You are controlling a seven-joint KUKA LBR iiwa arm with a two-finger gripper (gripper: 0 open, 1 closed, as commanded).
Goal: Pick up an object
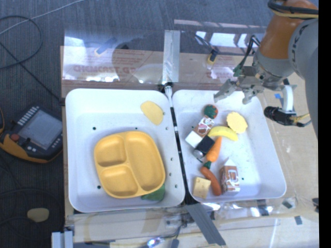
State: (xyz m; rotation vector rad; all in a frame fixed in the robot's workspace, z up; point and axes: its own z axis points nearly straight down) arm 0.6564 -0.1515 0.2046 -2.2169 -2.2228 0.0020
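Spread open and empty, the gripper [239, 92] hovered over the right bin's [269, 154] far edge, seemingly approaching; next it needed to descend onto the nearby yellow chip [236, 122].

Toy foods [214, 149] heaped, right bin [269, 154]

My bench [119, 66], pale wood-toned board under clear plastic sheeting: bears two shallow white plastic bins, touching side by side, left bin [83, 138], right bin [264, 154]. A grey metal strip [171, 56] runs between them at the back.
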